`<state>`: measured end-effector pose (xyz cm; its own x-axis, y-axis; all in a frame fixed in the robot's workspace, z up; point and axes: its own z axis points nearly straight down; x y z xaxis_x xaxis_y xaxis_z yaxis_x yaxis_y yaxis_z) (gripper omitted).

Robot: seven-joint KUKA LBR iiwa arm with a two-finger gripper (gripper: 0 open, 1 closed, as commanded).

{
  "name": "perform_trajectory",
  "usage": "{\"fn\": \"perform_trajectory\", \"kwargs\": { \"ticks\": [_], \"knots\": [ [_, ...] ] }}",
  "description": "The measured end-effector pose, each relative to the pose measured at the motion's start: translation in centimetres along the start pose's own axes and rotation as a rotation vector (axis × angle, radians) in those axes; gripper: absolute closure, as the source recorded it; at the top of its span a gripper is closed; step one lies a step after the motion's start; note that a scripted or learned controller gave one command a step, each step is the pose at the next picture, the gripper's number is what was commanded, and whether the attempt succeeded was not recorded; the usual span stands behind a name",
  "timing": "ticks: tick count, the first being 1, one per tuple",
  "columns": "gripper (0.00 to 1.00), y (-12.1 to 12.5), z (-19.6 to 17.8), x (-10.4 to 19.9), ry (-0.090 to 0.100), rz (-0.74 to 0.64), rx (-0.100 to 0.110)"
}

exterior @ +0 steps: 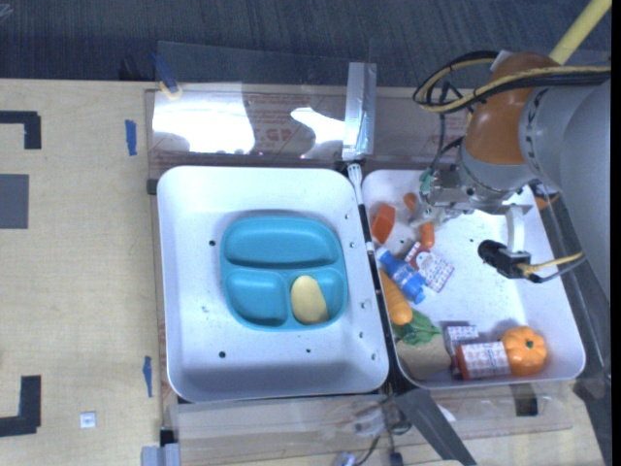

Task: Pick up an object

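Grey arm's gripper (pixel 432 205) hovers over the right bin (pixel 553 343) near an orange piece (pixel 383 222); can't tell its grip.

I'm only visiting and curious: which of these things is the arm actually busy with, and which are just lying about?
In play, right bin:
gripper
orange piece
carrot
pumpkin
red can
blue packet

Lying about:
left bin
blue tray
yellow lemon-like item in its compartment

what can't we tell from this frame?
- Gripper: open or shut, too small and cluttered to tell in the camera view.
- Can label: too small to read.
- Small packets by the carrot: blurred, contents unclear.
- Arm: cut off by the right edge.
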<state>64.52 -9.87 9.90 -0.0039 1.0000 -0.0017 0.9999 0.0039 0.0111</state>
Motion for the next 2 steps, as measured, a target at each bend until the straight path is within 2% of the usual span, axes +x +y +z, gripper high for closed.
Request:
{"fn": "perform_trajectory", "kwargs": {
  "ticks": [1,2],
  "knots": [
    [1.00,2.6,-9.2,6.2,0.003,0.117,0.000],
    [1.00,2.3,-8.6,8.9,0.002,0.069,0.012]
  ]
}}
